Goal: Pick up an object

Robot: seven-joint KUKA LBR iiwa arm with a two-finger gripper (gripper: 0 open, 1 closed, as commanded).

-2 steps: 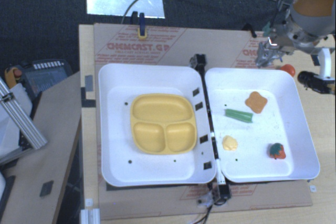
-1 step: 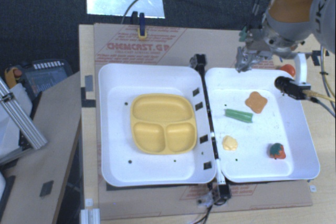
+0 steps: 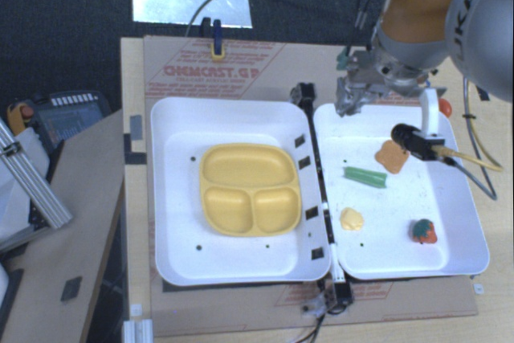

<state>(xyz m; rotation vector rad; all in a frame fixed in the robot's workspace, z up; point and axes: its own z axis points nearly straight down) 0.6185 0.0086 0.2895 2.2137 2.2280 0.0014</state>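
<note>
In the camera view from above the bench, we see the grey two-finger gripper (image 3: 351,105) hanging over the far left corner of the right shallow white bin (image 3: 401,249), just beside the divider between the two bins. Nothing shows in its grasp, and from this angle we cannot tell whether it is released or clenched. We judge the task to be at the approach step: no object has been lifted, and everything lies on the bin floors. The right bin holds four small things, set apart from one another. A flat orange-tan toy piece (image 3: 393,157) lies toward the far side, and a green stick-shaped toy like a bean pod (image 3: 365,176) lies just left of it and a little nearer. A pale yellow rounded lump (image 3: 351,218) sits close to the left wall, and a small red and green toy (image 3: 424,230) sits toward the near right corner. The left shallow white bin (image 3: 173,197) holds a yellow plastic plate with three compartments (image 3: 247,189), lying flat in its middle with nothing in the compartments. The green stick and the orange-tan piece lie closest to the gripper, so we think the next move calls for travelling nearer and rightward over one of them. It would then descend squarely across the narrow side, close and lift.
</note>
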